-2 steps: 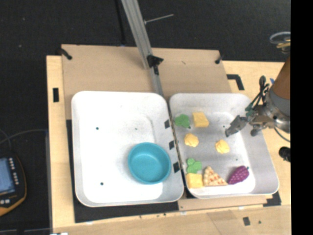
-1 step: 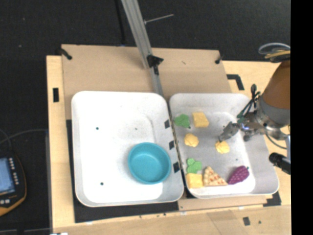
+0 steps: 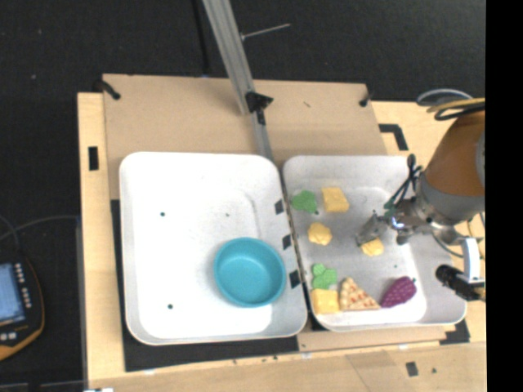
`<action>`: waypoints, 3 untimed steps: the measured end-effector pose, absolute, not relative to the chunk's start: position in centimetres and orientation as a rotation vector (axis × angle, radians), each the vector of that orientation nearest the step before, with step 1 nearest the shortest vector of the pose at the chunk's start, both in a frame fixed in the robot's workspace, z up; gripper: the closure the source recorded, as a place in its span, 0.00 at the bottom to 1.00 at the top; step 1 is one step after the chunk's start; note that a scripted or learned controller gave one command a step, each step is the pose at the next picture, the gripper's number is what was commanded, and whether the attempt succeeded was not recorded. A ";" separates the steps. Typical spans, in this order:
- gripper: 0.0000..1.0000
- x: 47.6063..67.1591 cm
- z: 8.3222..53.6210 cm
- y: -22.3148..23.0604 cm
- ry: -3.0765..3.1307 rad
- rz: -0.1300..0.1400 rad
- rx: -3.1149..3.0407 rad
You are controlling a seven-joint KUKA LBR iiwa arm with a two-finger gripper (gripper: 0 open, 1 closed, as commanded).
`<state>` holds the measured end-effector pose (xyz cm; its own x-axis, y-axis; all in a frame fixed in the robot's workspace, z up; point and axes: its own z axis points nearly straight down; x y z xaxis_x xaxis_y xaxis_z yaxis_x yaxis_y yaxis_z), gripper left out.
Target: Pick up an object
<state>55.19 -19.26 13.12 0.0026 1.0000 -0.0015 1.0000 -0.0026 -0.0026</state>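
Gripper [image 3: 372, 229] hovering over a yellow piece [image 3: 373, 247] in the right bin [image 3: 425, 313], centre-right of frame. Grip state impossible to tell. Blue bowl [image 3: 248, 271] sitting in the left bin [image 3: 163, 186].

Readable text, labels, brands, numbers, signs: none that I can make out from my station. The handheld device [image 3: 16, 300] at the left edge of my view has a lit screen, but its contents are too small and blurred to read. I find no lettering on the two white bins [image 3: 139, 178], the desk [image 3: 310, 113] or the toy items.
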 end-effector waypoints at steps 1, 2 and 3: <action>1.00 55.4 14.5 -19.3 -2.217 -0.003 -2.233; 1.00 56.0 19.0 -19.7 -2.230 -0.005 -2.222; 1.00 55.9 25.4 -19.7 -2.232 -0.007 -2.224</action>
